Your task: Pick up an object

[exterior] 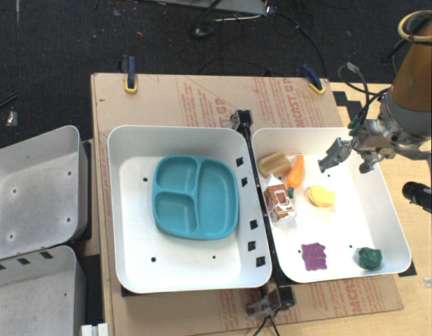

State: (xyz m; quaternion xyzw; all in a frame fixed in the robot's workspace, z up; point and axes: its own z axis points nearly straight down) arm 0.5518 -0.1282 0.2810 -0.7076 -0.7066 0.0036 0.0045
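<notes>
Two white bins are set side by side on the desk (180, 89). A teal divided plate (196, 197) lies in the left bin (124, 208). In the right bin (394, 215), a tan block (273, 163) and an orange piece (295, 171) are seen at the far left corner, a small printed carton (279, 203) just below them, a yellow lump (321, 196) near the middle, a purple square (314, 255) and a green lump (370, 258) along the near edge. The hand (350, 157) is held spread wide over the far right part of that bin, with nothing between its fingers.
</notes>
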